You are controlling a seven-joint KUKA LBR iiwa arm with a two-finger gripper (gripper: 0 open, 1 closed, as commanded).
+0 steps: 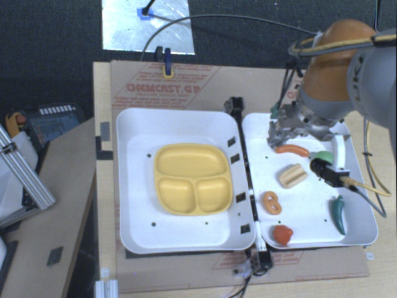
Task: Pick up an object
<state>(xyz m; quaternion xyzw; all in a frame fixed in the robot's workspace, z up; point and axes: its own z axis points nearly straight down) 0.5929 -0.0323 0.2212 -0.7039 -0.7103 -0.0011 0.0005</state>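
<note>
Two-finger gripper is hovering just above the small orange plastic sausage, upper part of right white bin; can't tell gripper state. Sausage prob. light, stiff, slick; grab across its middle.

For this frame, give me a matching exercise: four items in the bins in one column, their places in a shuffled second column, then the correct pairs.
Items:
1. yellow divided tray
2. orange hot dog
3. red tomato
4. teal pepper

Places:
A. near front edge of the right bin, close to the divider
B. middle of the left bin
C. right side of the right bin, towards the front
D. back of the right bin, just below the gripper

Pairs: 1-B, 2-D, 3-A, 4-C
</note>
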